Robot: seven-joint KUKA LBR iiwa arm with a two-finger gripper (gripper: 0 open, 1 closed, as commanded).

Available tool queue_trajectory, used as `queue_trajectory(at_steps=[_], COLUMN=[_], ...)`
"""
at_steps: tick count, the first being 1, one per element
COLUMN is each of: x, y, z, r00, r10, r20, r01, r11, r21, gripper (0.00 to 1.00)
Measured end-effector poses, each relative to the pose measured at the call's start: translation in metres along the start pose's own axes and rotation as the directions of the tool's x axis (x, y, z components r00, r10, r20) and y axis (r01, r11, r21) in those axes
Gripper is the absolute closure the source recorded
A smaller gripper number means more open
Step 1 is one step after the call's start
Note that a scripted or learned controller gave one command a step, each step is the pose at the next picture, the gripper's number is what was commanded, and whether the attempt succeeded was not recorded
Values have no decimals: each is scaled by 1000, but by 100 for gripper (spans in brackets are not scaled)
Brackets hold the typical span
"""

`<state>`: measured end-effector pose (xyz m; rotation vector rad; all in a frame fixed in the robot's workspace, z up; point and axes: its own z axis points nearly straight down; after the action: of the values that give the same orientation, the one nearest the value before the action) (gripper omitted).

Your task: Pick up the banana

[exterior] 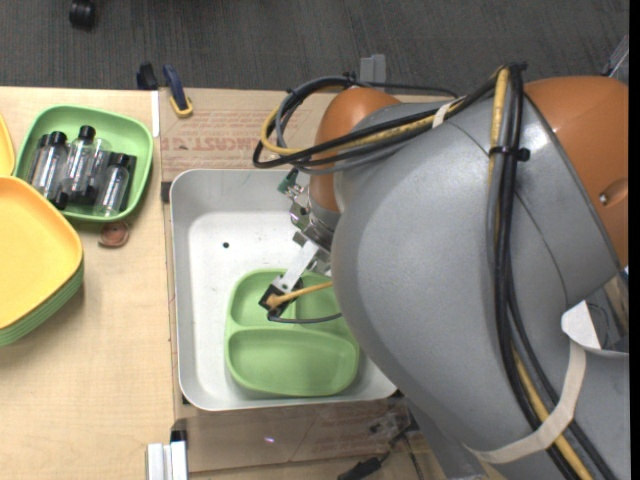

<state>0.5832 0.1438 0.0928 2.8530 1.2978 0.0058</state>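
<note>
A white bin (200, 298) holds a green two-compartment plate (290, 358) in its near half. My gripper (306, 226) hangs low over the bin just behind the plate's far rim, mostly tucked under the grey arm (450, 268). The arm's bulk covers the bin's right part and whatever lies there. The plate's near compartment looks bare. Its far compartment is partly covered by the arm.
On the wooden bench at left, a green tray (85, 163) holds several small bottles. A stack of yellow plates (30, 258) lies beside it. A small brown object (114, 235) sits just below the tray. A dark speck (226, 246) marks the bin floor.
</note>
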Motion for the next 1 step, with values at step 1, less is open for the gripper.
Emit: queue_trajectory(at_steps=[1], x=[37], y=[9], z=[1], r00=[805], r10=[593], r20=[7], r01=[-593], r11=[805], r21=[5], gripper=[100])
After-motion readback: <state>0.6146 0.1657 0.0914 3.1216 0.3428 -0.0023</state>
